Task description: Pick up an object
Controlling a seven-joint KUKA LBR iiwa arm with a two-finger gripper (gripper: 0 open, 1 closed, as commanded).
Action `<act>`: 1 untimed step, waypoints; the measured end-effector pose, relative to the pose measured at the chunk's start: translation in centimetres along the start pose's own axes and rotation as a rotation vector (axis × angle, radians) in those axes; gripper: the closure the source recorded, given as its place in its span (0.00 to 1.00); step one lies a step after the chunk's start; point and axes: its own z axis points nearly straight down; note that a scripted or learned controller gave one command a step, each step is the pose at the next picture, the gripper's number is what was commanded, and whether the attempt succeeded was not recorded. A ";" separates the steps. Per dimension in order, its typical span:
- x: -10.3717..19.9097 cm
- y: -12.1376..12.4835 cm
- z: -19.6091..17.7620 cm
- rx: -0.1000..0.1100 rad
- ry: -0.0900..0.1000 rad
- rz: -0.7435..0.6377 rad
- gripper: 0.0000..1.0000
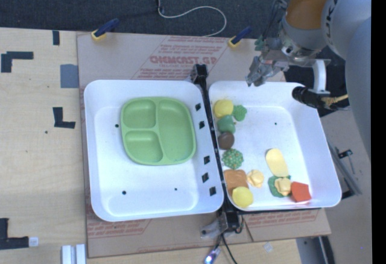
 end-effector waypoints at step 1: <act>-10.7 0.1 -5.0 -0.003 -0.003 0.004 1.00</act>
